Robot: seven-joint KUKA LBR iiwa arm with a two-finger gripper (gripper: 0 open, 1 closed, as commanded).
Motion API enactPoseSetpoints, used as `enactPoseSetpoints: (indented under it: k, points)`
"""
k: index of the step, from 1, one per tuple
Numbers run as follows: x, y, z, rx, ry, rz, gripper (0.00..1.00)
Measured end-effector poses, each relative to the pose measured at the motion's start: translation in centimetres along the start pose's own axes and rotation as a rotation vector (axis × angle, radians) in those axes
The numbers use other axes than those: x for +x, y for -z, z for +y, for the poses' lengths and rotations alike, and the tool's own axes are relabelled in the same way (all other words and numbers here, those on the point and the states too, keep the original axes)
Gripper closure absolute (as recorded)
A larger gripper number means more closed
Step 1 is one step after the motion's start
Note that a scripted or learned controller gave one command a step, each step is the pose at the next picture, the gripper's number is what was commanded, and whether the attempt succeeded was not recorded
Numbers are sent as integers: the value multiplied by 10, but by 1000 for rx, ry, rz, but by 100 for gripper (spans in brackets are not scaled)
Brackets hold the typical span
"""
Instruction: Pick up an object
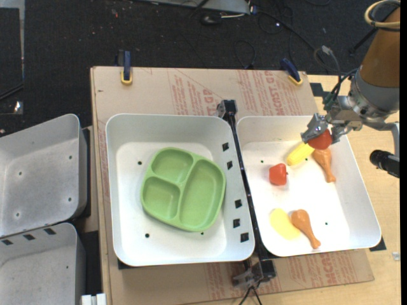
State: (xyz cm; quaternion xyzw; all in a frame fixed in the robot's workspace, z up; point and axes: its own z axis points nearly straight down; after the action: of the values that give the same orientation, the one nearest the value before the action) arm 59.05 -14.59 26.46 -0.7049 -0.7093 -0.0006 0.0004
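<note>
My gripper [323, 132] hangs over the far part of the right bin [356, 196], with the arm reaching in from the right. A small red object [321, 140] sits between its fingers, and the fingers are closed on it. Just left of it lies a yellow piece [299, 154], and below it an orange drumstick [325, 164]. A red block [278, 174] rests near the bin's middle. Near the front lie a pale yellow piece [283, 224] and a second orange drumstick [306, 227].
The left bin [121, 234] holds a green divided plate [183, 189]. A black divider [240, 189] runs between the bins. Another white tray [38, 170] stands off the bench to the left. Clamps [126, 67] grip the bench's far edge.
</note>
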Motion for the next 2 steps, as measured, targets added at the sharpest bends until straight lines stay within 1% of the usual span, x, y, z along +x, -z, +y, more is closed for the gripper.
enactPoseSetpoints:
  k: [1, 2]
  points:
    - [52, -16, -2, 2, 1, 0, 100]
    - [107, -11, -6, 1, 2, 1, 100]
